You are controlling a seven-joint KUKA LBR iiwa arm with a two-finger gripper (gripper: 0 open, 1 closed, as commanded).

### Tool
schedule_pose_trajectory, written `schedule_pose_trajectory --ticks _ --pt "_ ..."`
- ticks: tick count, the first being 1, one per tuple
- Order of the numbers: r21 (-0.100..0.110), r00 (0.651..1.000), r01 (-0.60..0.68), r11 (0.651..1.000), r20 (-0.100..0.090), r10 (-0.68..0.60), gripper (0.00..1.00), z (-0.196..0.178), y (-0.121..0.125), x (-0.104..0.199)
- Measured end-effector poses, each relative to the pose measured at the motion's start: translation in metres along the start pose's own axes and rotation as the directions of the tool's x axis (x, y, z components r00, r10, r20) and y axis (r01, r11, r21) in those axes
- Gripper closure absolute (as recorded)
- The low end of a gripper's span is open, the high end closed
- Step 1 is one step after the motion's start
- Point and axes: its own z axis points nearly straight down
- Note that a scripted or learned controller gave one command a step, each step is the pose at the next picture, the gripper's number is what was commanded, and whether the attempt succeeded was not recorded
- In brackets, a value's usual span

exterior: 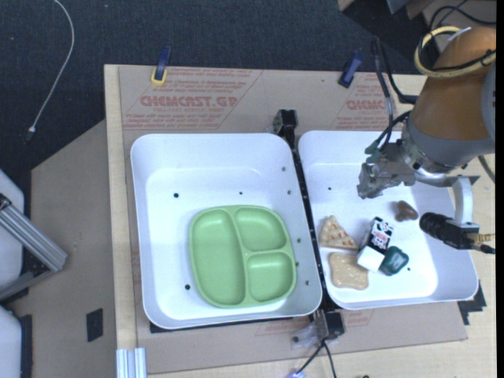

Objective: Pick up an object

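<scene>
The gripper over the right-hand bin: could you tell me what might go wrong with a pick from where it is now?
1. The gripper sits above bare bin floor, apart from the objects lower down; closing there would likely catch nothing.
2. The white block, dark green piece, patterned item and tan piece crowd together, so a descent could shove neighbours or grab two.
3. The flat wedge lies near the bin wall, leaving little finger room.

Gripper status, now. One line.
Gripper: above the right bin, clear of the objects lying nearer the front; nothing seen between its fingers, and open or shut cannot be told.
</scene>
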Motion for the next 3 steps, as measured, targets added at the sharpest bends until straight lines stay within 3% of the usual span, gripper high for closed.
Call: schedule_pose_trajectory --ticks 2,3 --pt "0.001 1.000 0.000 1.000 0.000 0.000 1.00 0.006 -0.019 0.098" --pt "0.003 1.000 -0.002 1.000 0.001 0.002 1.00 0.008 -0.050 0.152"
